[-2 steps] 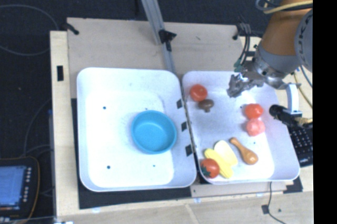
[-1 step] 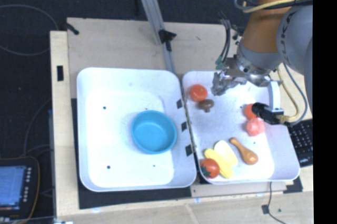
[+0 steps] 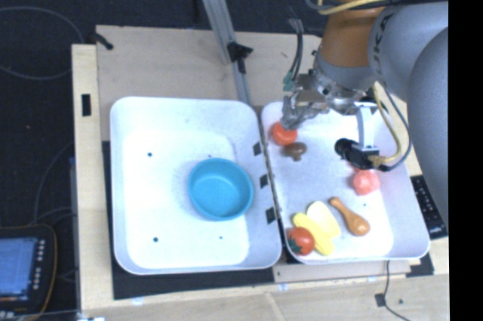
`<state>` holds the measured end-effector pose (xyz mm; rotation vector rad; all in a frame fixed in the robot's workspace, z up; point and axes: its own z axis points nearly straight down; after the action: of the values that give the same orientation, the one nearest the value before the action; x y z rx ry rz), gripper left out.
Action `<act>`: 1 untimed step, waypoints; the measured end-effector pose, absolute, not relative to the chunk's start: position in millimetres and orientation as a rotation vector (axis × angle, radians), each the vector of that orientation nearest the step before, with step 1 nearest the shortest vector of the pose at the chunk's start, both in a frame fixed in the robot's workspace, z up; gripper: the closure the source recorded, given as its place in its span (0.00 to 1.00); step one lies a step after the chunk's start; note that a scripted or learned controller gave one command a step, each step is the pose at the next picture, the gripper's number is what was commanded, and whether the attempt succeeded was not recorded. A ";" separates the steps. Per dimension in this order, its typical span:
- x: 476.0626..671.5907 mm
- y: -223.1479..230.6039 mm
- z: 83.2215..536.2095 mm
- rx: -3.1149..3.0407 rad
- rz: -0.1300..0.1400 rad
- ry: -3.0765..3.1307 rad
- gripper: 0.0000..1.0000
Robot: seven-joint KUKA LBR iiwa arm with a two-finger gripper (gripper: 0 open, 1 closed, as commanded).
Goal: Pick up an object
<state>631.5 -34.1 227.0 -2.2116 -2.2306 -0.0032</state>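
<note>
Gripper (image 3: 290,118) sits low over the right bin (image 3: 400,240), at its upper-left corner, directly above an orange-red ball (image 3: 283,134). Fingers appear to reach the ball's top; whether they are open or closed on it cannot be told. Brown piece (image 3: 296,151) lies just beside the ball. Pink ball (image 3: 365,181) at right. Near front edge: yellow item (image 3: 321,225), tomato (image 3: 301,240), brown spoon (image 3: 349,216). Left bin (image 3: 139,123) holds a blue bowl (image 3: 219,188).
</note>
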 end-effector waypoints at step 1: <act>644.4 14.6 243.0 -2.209 -0.005 -2.231 1.00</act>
<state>644.4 14.6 243.0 -2.2095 -2.2310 -0.0048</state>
